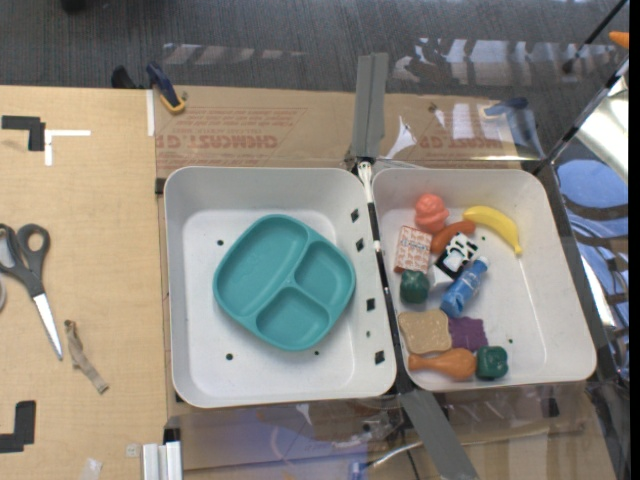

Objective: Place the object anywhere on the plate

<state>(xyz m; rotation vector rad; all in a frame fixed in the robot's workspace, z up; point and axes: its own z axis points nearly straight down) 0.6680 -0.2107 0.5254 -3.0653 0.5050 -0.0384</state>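
Plate (285, 282), teal, sits in your left bin (190, 298); banana (495, 227) and other toys fill your right bin (560, 298); pincer state: cannot tell.

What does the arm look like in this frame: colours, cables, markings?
Little can be settled here. A small orange patch at the upper right edge, beside a thin dark diagonal line, might be the arm's orange band, but it is too small to tell. Cables and markings cannot be made out.
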